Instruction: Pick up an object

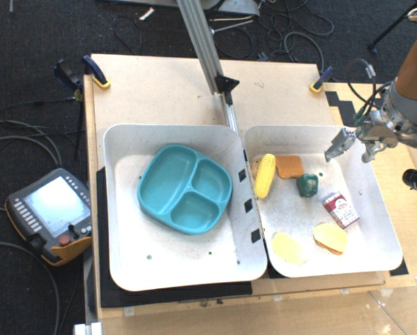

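Two white bins sit side by side on the bench. The left bin (125,257) holds one thing: a teal divided plate (185,188) with three compartments. The right bin (376,187) holds six things. Taking the corn cob (264,174) as landmark, by the bin's left wall: one orange-brown piece (289,166) lies just right of it, one dark green pepper (307,185) beyond that, one small red-and-white carton (340,210) farther right and nearer the camera, one yellow bun-like piece (330,238) below the carton, and one pale yellow chip (288,248) straight below the corn. The gripper (355,146) hovers well right of the corn at the bin's far right edge, fingers spread wide, gripping nothing.
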You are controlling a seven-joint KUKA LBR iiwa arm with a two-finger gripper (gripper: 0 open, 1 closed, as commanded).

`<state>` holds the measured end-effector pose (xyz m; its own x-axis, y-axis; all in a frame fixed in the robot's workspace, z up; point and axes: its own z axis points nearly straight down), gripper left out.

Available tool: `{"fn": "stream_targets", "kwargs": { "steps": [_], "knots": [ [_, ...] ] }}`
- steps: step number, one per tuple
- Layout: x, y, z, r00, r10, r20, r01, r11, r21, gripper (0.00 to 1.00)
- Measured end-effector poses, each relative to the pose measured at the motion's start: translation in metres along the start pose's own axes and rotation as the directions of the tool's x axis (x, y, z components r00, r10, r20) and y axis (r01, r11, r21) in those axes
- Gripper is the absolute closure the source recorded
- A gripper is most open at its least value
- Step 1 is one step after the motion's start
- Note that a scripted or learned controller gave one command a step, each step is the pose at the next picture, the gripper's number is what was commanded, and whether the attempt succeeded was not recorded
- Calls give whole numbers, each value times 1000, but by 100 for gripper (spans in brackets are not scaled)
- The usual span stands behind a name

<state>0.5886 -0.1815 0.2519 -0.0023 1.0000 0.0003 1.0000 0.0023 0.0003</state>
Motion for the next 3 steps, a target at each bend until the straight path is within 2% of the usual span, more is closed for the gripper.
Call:
{"fn": "stream_targets", "kwargs": {
  "steps": [1, 2, 3],
  "knots": [
    [0, 0, 0, 1000, 0, 0, 0, 1000, 0, 0],
    [-5, -5, 62, 1000, 3, -1, -3, 1000, 7, 0],
    [4, -8, 121, 1000, 2, -1, -2, 1000, 7, 0]
  ]
}}
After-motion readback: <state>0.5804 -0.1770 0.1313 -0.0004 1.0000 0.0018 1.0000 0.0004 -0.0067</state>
